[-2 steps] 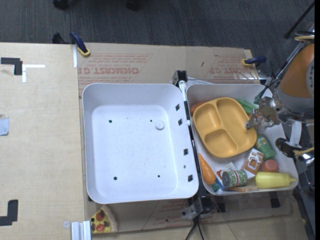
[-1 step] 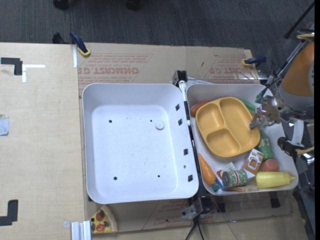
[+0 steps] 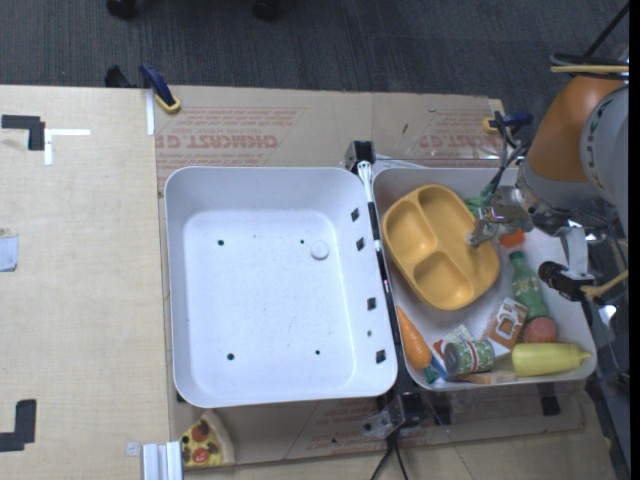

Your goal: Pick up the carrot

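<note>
The carrot point(image 3: 412, 336) is orange and lies along the left wall of the right bin point(image 3: 585, 340), near its front corner, just below the yellow divided plate point(image 3: 438, 246). My gripper point(image 3: 486, 227) hangs over the plate's right rim, up and to the right of the carrot and well apart from it. A small orange piece point(image 3: 513, 237) shows just right of the gripper. The grey arm with its orange band point(image 3: 560, 133) reaches in from the right.
The right bin's front holds a green bottle point(image 3: 526, 290), a can point(image 3: 466, 355), a yellow squeeze bottle point(image 3: 548, 359), a red ball point(image 3: 540, 330) and a small carton point(image 3: 507, 320). The left bin point(image 3: 190, 298) has a small white disc point(image 3: 318, 251). A toy pizza slice point(image 3: 203, 443) lies on the bench in front.
</note>
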Robot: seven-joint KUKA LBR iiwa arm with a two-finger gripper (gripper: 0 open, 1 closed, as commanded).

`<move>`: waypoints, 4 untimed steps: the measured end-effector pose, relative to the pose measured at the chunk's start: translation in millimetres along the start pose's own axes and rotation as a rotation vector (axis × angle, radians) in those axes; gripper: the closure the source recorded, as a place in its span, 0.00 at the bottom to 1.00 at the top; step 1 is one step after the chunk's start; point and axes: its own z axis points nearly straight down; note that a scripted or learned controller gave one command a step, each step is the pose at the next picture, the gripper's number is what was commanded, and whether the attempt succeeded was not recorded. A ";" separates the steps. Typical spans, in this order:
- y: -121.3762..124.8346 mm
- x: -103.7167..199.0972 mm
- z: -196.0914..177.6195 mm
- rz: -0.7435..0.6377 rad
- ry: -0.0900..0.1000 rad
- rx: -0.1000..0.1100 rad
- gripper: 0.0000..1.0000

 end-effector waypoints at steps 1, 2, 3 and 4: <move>1.9 8.8 0.5 -0.007 0.012 -0.001 0.00; 2.4 0.9 -11.2 -0.004 -0.002 -0.005 1.00; 2.5 5.4 -9.9 -0.006 0.006 -0.002 0.00; -37.2 -32.9 -21.0 -0.221 0.014 -0.003 0.00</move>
